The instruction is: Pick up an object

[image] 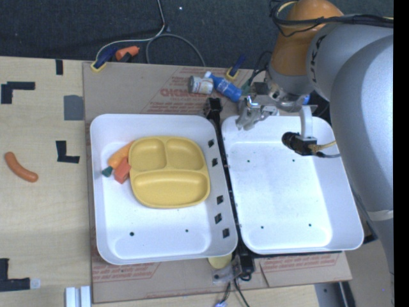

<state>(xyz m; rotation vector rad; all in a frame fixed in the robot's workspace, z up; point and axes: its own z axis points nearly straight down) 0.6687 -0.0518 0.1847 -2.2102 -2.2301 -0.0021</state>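
A yellow divided plate (169,171) lies in the left bin (160,245). An orange piece (119,155) and a red piece (121,173) with a green tip are tucked against the plate's left edge. My gripper (253,115) hangs over the far left corner of the right bin (287,203), just beside the divider between the bins. Nothing shows in the gripper. The grey arm with its orange band (300,24) comes in from the upper right.
A white and blue tube (214,85) lies on the cardboard behind the bins. An orange sausage-shaped toy (21,166) rests on the bench far left. A black fitting with a cable (299,142) hangs over the right bin's far side.
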